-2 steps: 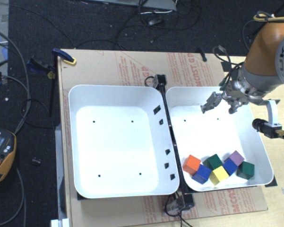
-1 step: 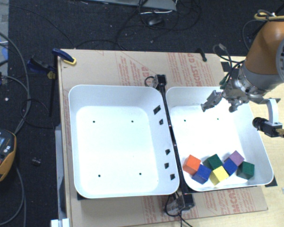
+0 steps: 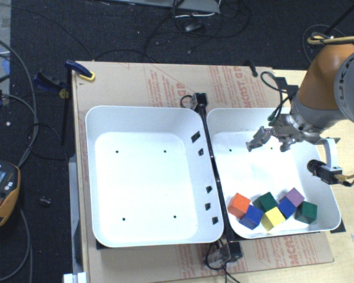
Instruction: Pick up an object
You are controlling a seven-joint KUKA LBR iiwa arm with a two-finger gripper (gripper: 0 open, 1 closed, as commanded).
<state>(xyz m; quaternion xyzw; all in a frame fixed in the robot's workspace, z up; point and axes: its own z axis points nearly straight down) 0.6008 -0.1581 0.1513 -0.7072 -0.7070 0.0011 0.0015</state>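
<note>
With its jaws apart on nothing, the grey two-finger gripper [image 3: 270,139] hangs over the right shallow white bin [image 3: 235,122], well apart from the coloured wooden cubes [image 3: 273,210] clustered at the near wall.

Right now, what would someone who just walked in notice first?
Probably the bright blocks bunched in the near corner of the right bin: orange, blue, yellow, green and purple. Next, the big grey and orange arm reaching in from the right, its claw above the far part of that bin, away from the blocks.
</note>
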